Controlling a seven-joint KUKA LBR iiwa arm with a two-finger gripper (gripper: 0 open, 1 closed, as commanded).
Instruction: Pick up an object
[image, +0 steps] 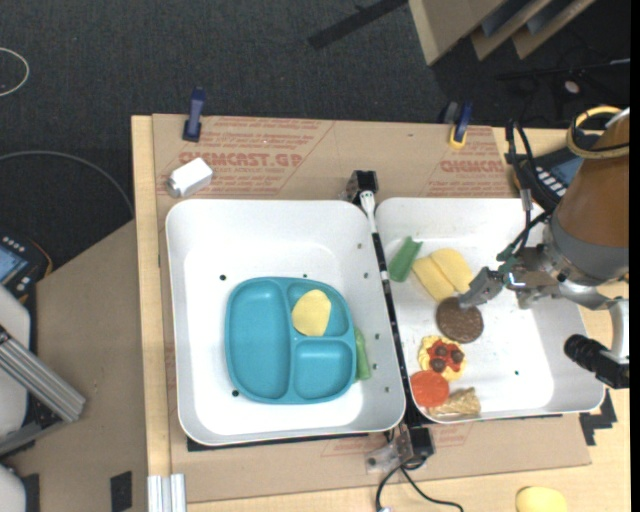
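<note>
Robot lab; clamped bench, cables

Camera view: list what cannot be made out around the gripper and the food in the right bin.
- Gripper: too small and dark against the brown patty to tell how it stands or whether it touches.
- Arm: cut off by the right edge.
- Green piece beside the teal tray: partly hidden by the tray's rim.
- Tan item at the right bin's front rim: too small to identify.

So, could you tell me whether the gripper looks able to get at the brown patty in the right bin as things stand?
Probably yes. The gripper hangs just above the brown patty, which lies flat with nothing on top; the yellow pieces sit close beside it.
</note>
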